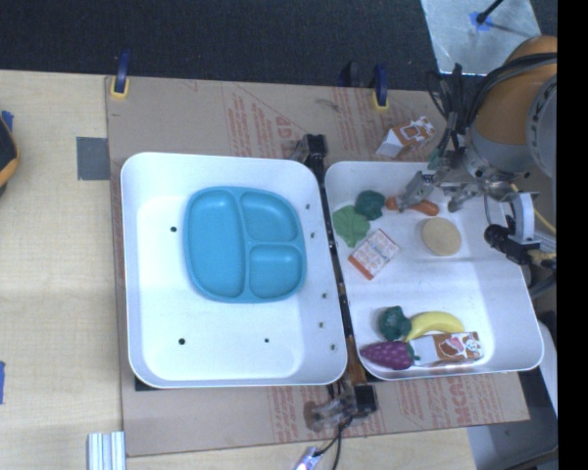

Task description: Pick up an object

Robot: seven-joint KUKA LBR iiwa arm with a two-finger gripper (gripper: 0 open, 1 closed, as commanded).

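In the camera view, your gripper point(433, 186) hovers over the right bin point(500, 292); I cannot tell its opening. The small orange carrot point(421, 206) lies just beneath it: light, rigid, slick. Pinch it mid-length.

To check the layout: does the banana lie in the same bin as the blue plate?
No, the banana lies in the right bin; the blue plate is in the left bin.

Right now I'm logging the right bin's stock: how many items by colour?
Green: 3
Orange: 1
Tan: 1
Yellow: 1
Purple: 1
Red and white cartons: 2
Total: 9
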